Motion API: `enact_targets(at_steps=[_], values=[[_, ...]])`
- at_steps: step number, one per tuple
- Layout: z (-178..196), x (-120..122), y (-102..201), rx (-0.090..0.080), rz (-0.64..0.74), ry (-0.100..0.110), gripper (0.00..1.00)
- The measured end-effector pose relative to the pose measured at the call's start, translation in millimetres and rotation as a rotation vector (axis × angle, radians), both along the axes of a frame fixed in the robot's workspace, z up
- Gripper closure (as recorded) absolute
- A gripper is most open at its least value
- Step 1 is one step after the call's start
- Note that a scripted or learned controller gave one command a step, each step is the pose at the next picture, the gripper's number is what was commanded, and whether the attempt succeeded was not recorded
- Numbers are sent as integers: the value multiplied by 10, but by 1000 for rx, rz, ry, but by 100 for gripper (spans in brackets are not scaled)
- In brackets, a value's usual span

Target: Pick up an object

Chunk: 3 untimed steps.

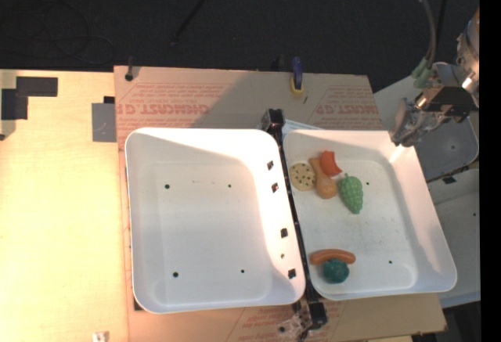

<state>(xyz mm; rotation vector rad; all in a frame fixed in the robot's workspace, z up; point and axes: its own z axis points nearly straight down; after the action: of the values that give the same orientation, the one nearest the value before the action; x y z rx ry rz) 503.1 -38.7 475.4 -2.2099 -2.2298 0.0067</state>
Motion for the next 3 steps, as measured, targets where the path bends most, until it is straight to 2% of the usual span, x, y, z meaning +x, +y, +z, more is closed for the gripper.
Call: enact_targets(at_steps=[1, 2, 3], values=[[-1683, -230, -563, 2, -15, 15, 100], [-976, -285, -1825, -6, -20, -9, 100], [-2329, -224, -1729, 6, -8, 9, 100]])
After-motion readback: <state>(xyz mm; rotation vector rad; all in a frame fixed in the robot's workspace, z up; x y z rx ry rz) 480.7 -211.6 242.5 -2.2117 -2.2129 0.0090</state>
